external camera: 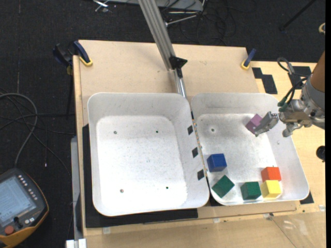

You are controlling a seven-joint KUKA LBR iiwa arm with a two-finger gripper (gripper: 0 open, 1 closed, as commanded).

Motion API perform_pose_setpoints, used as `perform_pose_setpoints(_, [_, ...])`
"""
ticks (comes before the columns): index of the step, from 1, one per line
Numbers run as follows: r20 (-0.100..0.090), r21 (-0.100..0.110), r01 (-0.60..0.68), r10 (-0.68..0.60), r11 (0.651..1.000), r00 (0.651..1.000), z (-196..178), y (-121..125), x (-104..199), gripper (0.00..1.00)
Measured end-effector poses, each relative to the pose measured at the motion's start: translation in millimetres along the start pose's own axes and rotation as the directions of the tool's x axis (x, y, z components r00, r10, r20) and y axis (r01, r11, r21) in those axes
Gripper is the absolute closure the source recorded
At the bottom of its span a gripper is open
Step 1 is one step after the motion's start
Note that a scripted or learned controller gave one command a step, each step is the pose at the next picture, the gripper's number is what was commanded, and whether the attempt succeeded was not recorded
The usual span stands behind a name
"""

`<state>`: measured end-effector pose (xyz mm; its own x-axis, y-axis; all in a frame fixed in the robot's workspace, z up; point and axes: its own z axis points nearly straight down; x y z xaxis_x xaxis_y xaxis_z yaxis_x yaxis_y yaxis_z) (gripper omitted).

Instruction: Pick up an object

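Observation:
In the right bin (pixel 297 161) lie several small blocks. A purple block (pixel 254 122) is in the bin's upper part, and a blue block (pixel 216 161) sits near the left wall. A dark green block (pixel 223 185), a green block (pixel 251 190), a yellow block (pixel 271 188) and an orange block (pixel 271 173) line the front. My gripper (pixel 275 126) hangs over the bin's upper right, open, its two fingers spread apart. The left finger (pixel 267 122) is right beside the purple block, which is outside the gap. Nothing sits between the fingers.
The left bin (pixel 101 112) is next to the right one, with a row of black clips (pixel 195 151) along the shared wall. A slanted metal rail (pixel 160 30) crosses the bench's back. Clamps sit at the bench's back corners. A teach pendant (pixel 18 203) lies on the floor at left.

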<state>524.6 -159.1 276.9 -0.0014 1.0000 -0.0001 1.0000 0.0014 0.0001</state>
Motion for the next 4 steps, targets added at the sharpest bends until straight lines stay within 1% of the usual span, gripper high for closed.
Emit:
perform_pose_setpoints(1, [0.0, 0.005, 0.002, -0.002, 1.0, 1.0, 151, 79, -12, 0.0])
perform_pose_setpoints(2, [0.0, 0.0, 0.001, -0.001, 1.0, 1.0, 181, 15, 47, 0.0])
perform_pose_setpoints(3, [0.004, -0.011, 0.001, -0.001, 1.0, 1.0, 5, 62, 1, 0.0])
perform_pose_setpoints(4, [0.002, -0.001, -0.003, 0.003, 1.0, 1.0, 183, 54, -60, 0.0])
